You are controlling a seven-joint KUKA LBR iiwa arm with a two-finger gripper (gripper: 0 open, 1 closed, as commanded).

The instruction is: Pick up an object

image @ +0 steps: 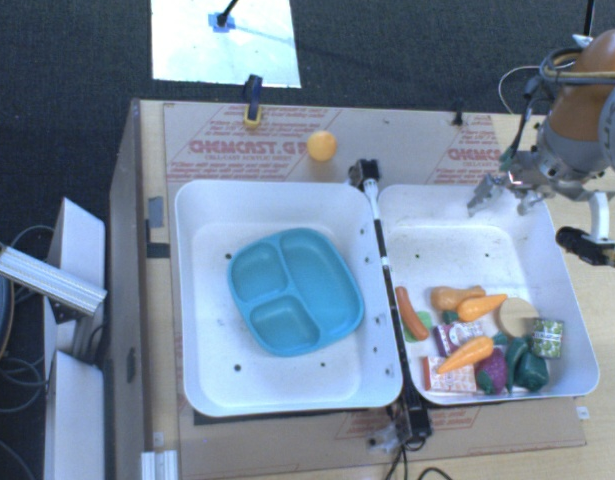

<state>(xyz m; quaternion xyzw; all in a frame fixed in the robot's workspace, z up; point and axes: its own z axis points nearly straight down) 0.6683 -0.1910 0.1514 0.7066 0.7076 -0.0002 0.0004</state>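
Note:
My gripper (504, 198) hangs over the far right corner of the right bin (457, 243), its fingers spread apart with nothing between them. The toy food lies heaped in that bin's near right part, well below the gripper in the view. In the heap are a red sausage (412, 314), a tan squash (454, 296), two orange carrots (483, 307) (465, 353), a pale round disc (518, 318), a green can (547, 337), a purple piece (495, 371) and a dark green piece (531, 369).
The left bin (212, 268) holds a blue divided plate (295, 290). An orange ball (321, 146) sits on the bench board behind the bins, near a yellow and black clamp (252, 103). A black divider rail (385, 268) runs between the bins.

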